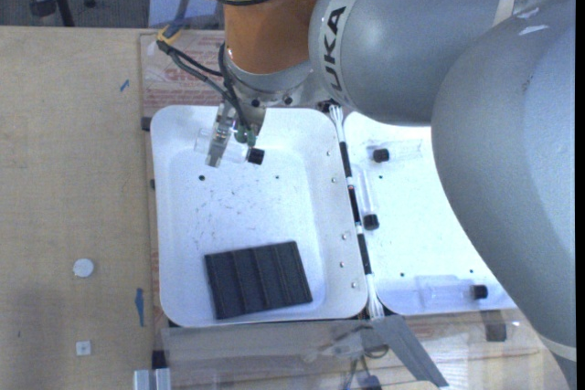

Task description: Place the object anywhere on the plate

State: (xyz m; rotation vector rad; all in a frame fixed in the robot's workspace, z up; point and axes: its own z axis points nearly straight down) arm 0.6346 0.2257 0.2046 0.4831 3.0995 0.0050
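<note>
A: Gripper [235, 155] state?
B: Fingers spread, bare bin floor between them, nothing pinched. It hangs over the far-left part of the left bin [174, 196].
A: Task's thing?
B: I take it to be the dark ribbed slab [258, 279], lying flat at the near side of the same bin, well apart from the gripper. Which item counts as the plate, I cannot tell.
A: Orientation?
B: Long axis runs left-right, slightly skewed, with the right end a bit farther than the left. The ribs cross it, running near-far. No clear front or back, so no real pointing direction.
A: Step in hand?
B: Looks like the approach before the grasp. To do it well, come toward the near side, centre over the slab, and turn the wrist so the fingers close across the short side, not along the length. It's thin and flat, so go low and watch the near bin wall.
</note>
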